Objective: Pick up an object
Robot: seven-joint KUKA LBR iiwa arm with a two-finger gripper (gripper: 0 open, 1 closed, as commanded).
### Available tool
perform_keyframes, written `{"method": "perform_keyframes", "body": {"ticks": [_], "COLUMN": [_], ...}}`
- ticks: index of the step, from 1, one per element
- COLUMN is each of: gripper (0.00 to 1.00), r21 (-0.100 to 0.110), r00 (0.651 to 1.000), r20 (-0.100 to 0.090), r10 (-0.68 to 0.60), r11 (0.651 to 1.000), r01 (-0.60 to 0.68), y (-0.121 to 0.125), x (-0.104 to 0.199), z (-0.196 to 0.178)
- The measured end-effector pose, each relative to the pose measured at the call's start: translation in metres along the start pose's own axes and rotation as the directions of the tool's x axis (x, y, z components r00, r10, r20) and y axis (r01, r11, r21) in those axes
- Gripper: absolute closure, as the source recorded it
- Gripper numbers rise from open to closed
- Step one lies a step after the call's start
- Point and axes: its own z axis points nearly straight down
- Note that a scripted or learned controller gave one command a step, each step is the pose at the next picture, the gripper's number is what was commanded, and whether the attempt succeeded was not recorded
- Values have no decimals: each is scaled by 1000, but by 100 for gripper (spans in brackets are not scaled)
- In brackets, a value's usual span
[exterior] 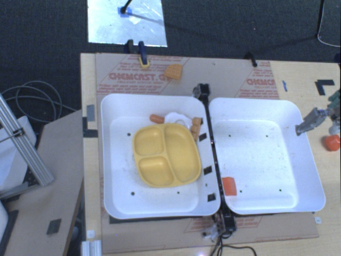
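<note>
Over at the right edge of the bench [298, 73], the gripper [309, 122] hangs just above the right bin's [266, 159] right rim; whether it is open or closed I cannot tell from this angle, and nothing shows in its hold.

Within that bin, the one candidate is a small orange block [229, 186] in the near left corner, against the wall. Across the divider, the left bin [120, 159] carries a yellow divided tray [166, 154], with a small orange sausage-like piece [157, 119], a white piece [178, 119] and a tan block [196, 127] at its far side.

To my eye, the orange block is the sensible target: come straight down, leaving room between the fingers and the wall.

Red print on the board [160, 76] under the bins reads "CHEMCAST", partly covered.
</note>
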Motion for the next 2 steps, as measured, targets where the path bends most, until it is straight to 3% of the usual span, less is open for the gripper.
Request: {"method": "perform_keyframes", "body": {"ticks": [1, 2], "gripper": [0, 0], "r21": [-3, 9], "r00": [1000, 1000], "r20": [-6, -1], "r10": [-19, 3], "r11": [1000, 1000], "r01": [19, -3], "y": [16, 1], "x": [193, 162], "z": [-45, 35]}}
